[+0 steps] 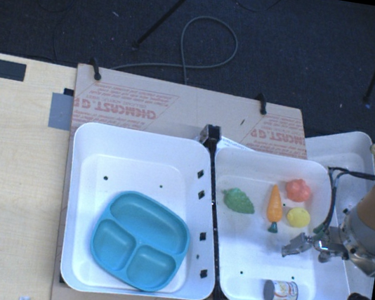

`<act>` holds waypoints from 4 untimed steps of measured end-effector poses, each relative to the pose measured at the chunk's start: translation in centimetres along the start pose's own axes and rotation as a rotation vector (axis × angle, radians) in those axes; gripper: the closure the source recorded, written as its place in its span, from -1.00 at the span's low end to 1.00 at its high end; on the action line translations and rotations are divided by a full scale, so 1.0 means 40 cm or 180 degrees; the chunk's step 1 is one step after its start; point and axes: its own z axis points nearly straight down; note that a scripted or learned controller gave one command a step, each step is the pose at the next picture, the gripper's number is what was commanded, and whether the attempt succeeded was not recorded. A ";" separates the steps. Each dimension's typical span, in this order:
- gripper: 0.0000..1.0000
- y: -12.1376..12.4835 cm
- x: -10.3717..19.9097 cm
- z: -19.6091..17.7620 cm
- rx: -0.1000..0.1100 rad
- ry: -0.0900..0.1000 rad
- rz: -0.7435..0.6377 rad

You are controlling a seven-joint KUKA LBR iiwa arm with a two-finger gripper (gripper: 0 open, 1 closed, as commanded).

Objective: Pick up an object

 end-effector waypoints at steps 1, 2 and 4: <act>-1.00 -0.002 0.004 0.134 -0.0005 0.0000 -0.0001; 1.00 0.000 0.000 0.102 -0.0014 -0.0004 0.0013; 1.00 -0.001 0.014 -0.114 -0.0034 -0.0013 -0.0008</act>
